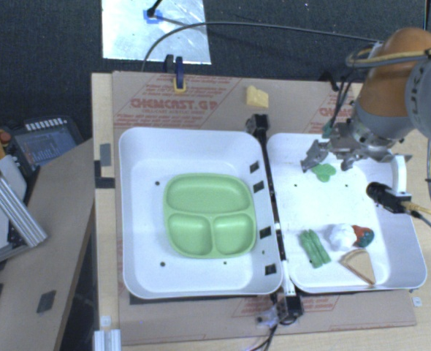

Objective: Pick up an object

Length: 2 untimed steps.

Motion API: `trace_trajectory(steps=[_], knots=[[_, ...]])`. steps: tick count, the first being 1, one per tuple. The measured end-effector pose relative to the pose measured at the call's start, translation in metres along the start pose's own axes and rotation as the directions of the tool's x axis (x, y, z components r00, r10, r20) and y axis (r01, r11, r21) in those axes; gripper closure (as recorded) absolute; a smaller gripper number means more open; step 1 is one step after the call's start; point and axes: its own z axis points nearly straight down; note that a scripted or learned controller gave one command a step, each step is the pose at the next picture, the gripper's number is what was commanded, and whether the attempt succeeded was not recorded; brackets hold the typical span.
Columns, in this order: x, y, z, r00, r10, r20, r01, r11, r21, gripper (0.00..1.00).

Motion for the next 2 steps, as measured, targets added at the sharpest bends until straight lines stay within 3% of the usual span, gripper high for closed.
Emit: trace_trajectory(steps=[1,2], knots=[[0.000,0.003,-0.008,1.000,-0.002,0.001,0.002,1.000,-0.013,0.00],[0.010,0.000,0.044,1.000,-0.004,0.000,0.004,1.000,-0.009,0.00]])
